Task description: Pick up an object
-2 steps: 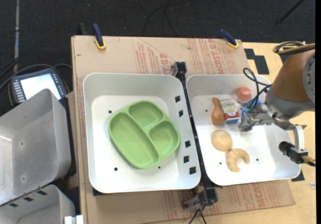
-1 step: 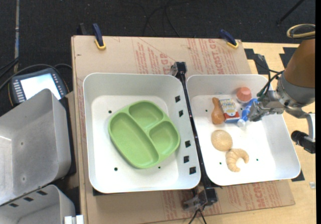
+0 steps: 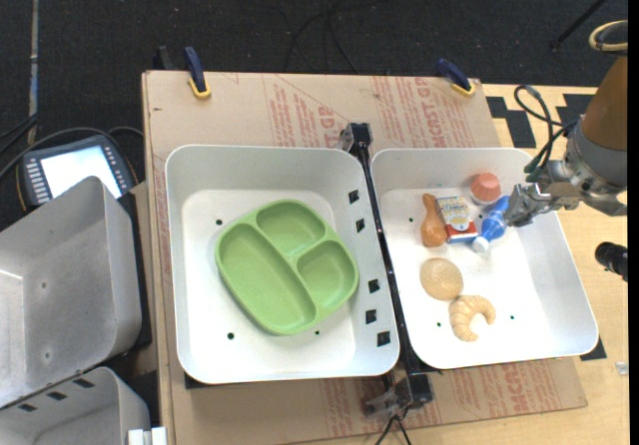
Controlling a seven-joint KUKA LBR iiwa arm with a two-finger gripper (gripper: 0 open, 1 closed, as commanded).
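I log the two-finger gripper [image 3: 511, 211] clenched on the small blue plastic bottle [image 3: 492, 227] near the right white bin's far rim [image 3: 449, 156]; bare floor lies toward its near edge.

Green divided plate [image 3: 288, 265] in left bin [image 3: 190, 184]; claw [image 3: 521, 206] over right bin [image 3: 574, 283].

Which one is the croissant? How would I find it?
Look in the right bin, the one without the green plate. Go to its near edge, just below the round cookie. The croissant is the pale, curved, crescent-shaped piece; nothing else there bends like that.
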